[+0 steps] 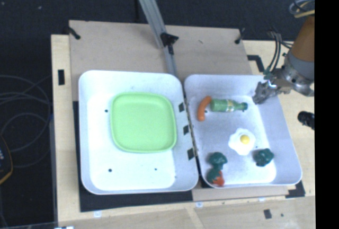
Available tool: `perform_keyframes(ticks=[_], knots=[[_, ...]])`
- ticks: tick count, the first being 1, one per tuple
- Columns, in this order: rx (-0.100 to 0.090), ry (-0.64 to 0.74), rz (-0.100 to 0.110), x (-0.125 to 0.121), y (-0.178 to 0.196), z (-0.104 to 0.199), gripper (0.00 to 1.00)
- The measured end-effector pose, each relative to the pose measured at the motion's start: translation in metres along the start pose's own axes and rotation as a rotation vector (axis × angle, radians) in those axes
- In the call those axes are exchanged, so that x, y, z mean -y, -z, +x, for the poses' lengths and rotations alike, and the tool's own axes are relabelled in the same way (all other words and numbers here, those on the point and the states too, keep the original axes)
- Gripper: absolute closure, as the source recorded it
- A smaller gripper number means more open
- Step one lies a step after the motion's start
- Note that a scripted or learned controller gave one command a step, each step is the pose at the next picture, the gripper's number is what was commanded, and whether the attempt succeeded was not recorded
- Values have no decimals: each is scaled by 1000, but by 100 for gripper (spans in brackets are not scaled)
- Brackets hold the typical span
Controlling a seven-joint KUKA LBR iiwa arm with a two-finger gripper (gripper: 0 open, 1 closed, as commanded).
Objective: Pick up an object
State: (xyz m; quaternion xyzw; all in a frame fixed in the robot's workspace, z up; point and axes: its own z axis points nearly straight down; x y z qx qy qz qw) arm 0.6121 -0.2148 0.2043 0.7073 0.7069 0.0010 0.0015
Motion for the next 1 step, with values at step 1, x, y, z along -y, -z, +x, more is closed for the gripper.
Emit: perform_keyframes(ticks=[1], knots=[[-1,3,3,3,-1,44,100]])
